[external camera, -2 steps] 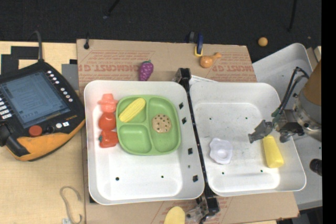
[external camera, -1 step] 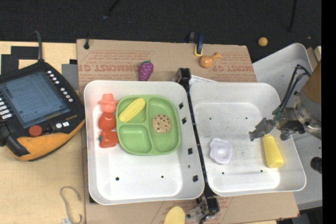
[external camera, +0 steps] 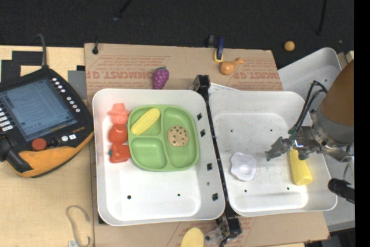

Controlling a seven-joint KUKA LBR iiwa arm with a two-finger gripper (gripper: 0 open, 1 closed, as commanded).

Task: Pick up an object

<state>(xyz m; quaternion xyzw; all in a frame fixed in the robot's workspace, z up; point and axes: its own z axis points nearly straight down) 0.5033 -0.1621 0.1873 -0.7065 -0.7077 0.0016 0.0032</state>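
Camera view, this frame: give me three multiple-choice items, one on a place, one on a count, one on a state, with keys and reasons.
1. Where does the cookie lie?
A. in the green tray's right compartment
B. in the right bin
C. on the cardboard

2. How many toys lie on the floor of the right bin?
A. none
B. two
C. five

3. How does the yellow corn cob lie?
A. hanging from the arm
B. on the bench beside the tablet
C. slanted in the tray's upper left compartment

Answers: 1 A, the cookie sits in the tray's right compartment. 2 B, a white piece and a yellow piece. 3 C, it rests diagonally there.
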